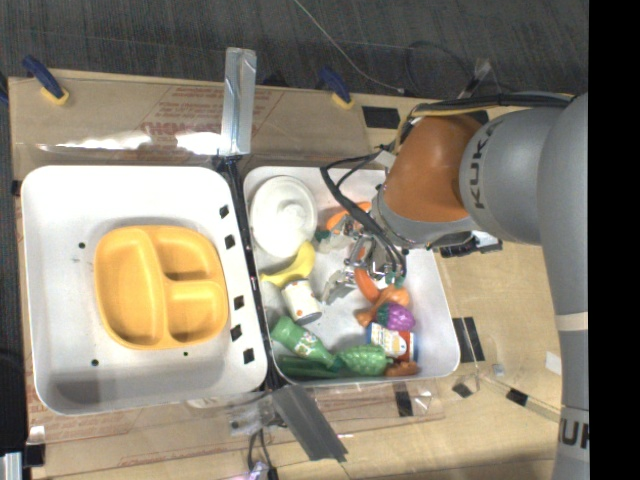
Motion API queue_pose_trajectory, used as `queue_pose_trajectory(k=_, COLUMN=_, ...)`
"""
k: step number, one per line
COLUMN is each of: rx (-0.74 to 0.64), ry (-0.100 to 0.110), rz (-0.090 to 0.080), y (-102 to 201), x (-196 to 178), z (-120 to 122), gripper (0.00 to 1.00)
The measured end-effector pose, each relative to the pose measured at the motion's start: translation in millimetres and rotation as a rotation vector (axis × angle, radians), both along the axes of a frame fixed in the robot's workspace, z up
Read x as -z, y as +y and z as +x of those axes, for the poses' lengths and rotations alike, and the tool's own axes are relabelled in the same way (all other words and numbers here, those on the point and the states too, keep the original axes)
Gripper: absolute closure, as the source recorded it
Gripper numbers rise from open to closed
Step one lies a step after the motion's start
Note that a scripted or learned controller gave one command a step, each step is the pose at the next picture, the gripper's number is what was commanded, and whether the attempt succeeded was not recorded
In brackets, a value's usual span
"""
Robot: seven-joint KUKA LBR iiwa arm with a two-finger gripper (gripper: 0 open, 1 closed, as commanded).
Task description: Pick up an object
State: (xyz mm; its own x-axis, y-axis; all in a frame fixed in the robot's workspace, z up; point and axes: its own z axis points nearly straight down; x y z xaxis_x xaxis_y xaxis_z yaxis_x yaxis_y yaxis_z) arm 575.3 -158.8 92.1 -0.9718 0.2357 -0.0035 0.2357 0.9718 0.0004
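Pincer (372,261) is reaching into right bin (440,313), grip state impossible to tell | targets: carrot (370,286), grape bunch (399,318) crowding bin's right wall | risk: clutter is deflecting the grasp

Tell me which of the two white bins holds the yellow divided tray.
The left bin. The yellow divided tray lies in its middle, while the right bin, under the gripper, is crowded with small toy foods and a white bowl.
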Motion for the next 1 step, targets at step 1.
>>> queue_pose_trajectory(k=1, rx=0.026, ry=0.002, rz=0.0, y=-19.5, x=-0.5, z=-44.9, gripper=0.0)
